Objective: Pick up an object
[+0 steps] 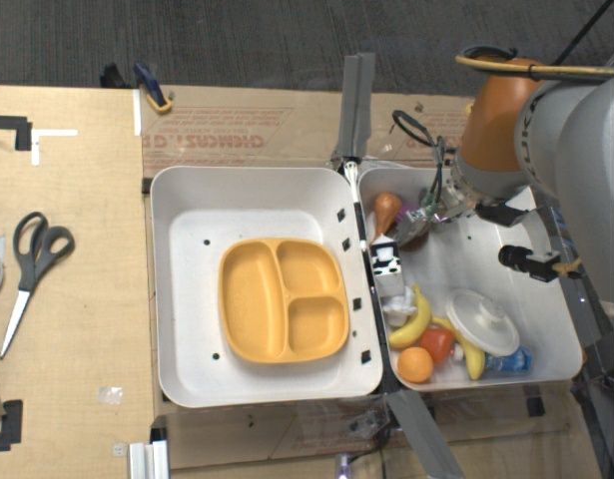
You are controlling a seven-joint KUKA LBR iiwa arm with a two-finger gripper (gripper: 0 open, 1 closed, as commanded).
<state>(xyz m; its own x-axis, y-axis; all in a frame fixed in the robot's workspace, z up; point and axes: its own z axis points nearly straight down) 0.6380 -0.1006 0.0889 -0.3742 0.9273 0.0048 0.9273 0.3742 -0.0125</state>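
My gripper point(427, 215) reaches down into the back left part of the right bin point(546, 297), under the orange band of the arm point(496, 118). Its tip is right over a small dark object point(414, 234), and I cannot tell whether they touch. A brown pear-shaped thing point(387, 208) lies just to the gripper's left. In front of it are a black-and-white checked block point(384, 258), a yellow banana point(412, 317), an orange point(414, 365), a red item point(438, 342), a white round lid point(482, 320) and a blue item point(508, 362).
The left bin point(177, 297) holds a yellow divided plate point(284, 299). Scissors point(31, 262) lie on the bench at the far left. The grey arm body fills the upper right, and a black cable point(414, 128) loops behind the gripper.
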